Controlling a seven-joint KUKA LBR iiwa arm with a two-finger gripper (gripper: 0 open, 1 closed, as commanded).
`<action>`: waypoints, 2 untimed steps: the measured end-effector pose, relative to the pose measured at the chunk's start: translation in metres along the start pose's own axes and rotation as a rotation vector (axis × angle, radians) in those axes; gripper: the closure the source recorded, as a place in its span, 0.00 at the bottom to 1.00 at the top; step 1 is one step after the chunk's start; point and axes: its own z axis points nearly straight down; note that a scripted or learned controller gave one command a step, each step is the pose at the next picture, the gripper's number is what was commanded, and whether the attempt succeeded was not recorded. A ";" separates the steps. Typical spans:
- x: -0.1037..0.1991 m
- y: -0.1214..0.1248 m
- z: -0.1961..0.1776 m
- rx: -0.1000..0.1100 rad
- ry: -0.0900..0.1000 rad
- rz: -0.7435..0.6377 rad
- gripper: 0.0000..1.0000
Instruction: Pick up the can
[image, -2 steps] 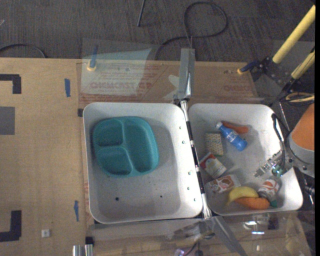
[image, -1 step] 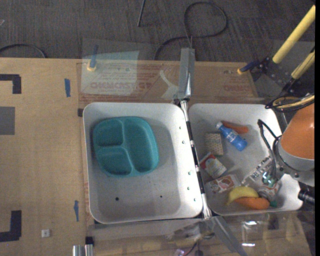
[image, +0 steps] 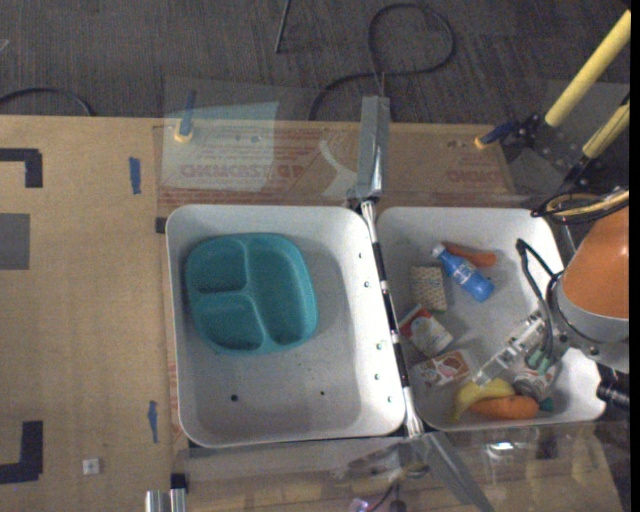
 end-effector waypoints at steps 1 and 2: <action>-0.046 -0.033 0.029 -0.007 -0.011 -0.301 0.00; -0.047 -0.034 0.029 -0.008 -0.011 -0.300 0.00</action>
